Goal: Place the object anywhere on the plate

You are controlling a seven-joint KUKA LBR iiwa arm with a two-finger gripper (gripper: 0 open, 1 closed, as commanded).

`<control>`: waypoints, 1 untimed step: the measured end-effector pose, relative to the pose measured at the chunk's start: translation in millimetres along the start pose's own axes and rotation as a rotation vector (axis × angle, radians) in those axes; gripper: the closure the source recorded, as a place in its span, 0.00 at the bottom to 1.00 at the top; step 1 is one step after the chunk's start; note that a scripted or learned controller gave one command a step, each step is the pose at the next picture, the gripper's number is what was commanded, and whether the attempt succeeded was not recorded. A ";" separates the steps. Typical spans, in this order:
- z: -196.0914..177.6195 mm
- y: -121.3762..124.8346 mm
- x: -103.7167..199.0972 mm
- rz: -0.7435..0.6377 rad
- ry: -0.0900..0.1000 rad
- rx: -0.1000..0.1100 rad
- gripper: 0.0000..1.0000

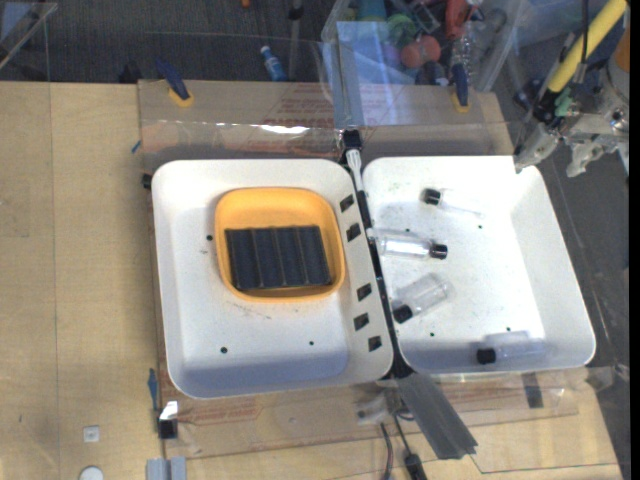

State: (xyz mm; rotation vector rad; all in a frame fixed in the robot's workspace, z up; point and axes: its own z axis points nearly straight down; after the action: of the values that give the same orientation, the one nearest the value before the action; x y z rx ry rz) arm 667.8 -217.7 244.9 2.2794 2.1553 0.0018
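An orange plate (232, 218) lies in the left bin (185, 298). A dark ribbed rectangular block (278, 257) lies flat on the plate and covers most of its middle. My gripper (556, 156) hangs above the far right corner of the right bin (540, 268), well away from the plate. Its two fingers stand apart with nothing between them. Several clear vials with black caps lie in the right bin: one at the back (440, 201), one near the divider (408, 244), one below it (420, 296) and one at the front edge (508, 349).
A clear tub of colourful toys (420, 18) stands behind the bins. A yellow cable (585, 38) runs down to the wrist. A row of black clips (360, 263) lines the divider between the bins. Wooden bench surface surrounds both bins.
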 end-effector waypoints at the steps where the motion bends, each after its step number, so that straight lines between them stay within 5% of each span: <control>1: 6.4 -0.1 2.1 -0.046 0.002 0.004 0.00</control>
State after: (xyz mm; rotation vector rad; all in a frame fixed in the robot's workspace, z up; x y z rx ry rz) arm 667.8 -215.6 238.5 2.2328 2.2099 -0.0008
